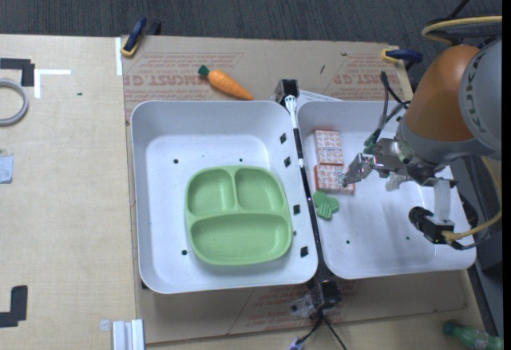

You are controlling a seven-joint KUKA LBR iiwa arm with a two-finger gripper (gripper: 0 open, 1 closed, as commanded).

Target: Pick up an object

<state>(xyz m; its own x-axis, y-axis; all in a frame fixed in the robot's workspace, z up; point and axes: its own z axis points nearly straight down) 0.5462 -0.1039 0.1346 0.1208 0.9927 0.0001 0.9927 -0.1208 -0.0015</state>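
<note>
1. Your grey arm [459, 113] with its orange band reaches in from the right, over the right-hand white bin [399, 248].
2. The hand [357, 171] sits low above that bin's left half, its tips pointing toward the divider between the two bins.
3. You cannot tell from this view whether the hand is spread or pressed together; the metal parts blur into one another, and nothing can be seen pinched in it.
4. A box with a red and white pattern [329, 161] lies in the right bin near its left wall, just beside the hand's tips; whether they touch is unclear.
5. A small green toy [325, 204] lies just below the box, close to the same wall.
6. The left bin [160, 149] carries a green divided plate [238, 215], lying flat with three compartments.
7. On the cardboard behind the left bin rests a toy carrot [226, 82], its green end pointing left.
8. A blue clamp [134, 36] grips the cardboard's far left corner on the surface [64, 204].
</note>
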